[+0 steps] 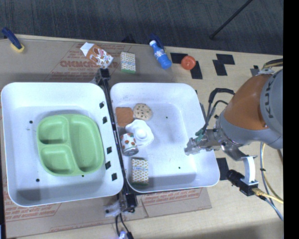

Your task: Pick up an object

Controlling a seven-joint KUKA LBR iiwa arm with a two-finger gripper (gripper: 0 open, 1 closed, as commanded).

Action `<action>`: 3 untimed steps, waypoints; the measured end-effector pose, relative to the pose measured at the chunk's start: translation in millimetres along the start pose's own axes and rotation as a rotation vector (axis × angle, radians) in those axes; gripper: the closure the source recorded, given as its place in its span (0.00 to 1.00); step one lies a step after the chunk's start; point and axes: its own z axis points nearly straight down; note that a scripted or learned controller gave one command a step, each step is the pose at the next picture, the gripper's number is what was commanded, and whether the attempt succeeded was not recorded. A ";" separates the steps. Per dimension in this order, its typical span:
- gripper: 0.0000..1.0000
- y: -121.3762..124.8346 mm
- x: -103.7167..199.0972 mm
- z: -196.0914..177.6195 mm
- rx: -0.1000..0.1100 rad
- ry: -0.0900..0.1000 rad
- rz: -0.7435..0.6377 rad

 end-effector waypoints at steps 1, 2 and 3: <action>1.00 18.2 0.2 -98.8 -0.002 -0.001 -0.002; 1.00 0.3 0.6 -48.4 0.000 0.000 -0.002; 1.00 40.5 28.1 -85.0 -0.001 0.000 -0.001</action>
